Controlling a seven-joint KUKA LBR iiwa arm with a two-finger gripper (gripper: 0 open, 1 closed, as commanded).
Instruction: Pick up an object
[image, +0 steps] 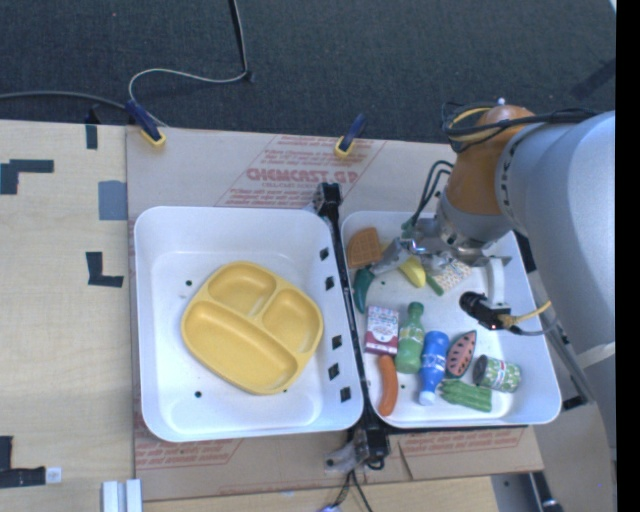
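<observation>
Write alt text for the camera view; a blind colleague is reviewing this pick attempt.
The grey arm reaches from the right over the right bin, its gripper low beside a yellow toy banana among small toy foods and bottles. The left bin holds a yellow divided plate.

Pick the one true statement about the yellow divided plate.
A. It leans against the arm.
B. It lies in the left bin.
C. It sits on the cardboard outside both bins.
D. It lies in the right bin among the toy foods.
B: the plate lies flat in the left bin, while the toy foods crowd the right bin under the arm.
</observation>
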